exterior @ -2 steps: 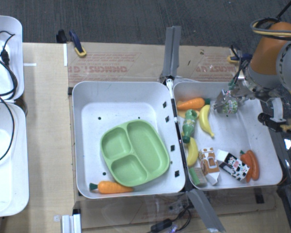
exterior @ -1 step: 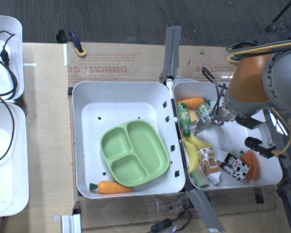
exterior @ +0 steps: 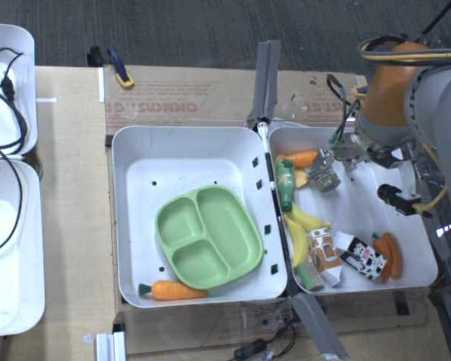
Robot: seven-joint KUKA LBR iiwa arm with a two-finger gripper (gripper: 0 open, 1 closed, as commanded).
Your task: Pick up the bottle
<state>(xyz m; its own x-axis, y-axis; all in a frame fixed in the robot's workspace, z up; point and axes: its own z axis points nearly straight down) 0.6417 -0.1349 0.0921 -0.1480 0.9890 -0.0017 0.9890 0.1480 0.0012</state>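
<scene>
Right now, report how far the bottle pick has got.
Done: nothing visible; the green bottle lies in the right bin against its left wall, between an orange carrot and the bananas. In hand: the gripper hangs low over the bin just right of the bottle, with nothing seen between its fingers. Left: line up on the bottle, grasp it and lift it.

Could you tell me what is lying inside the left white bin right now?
The left bin holds a green divided plate and a carrot at its near edge.
</scene>
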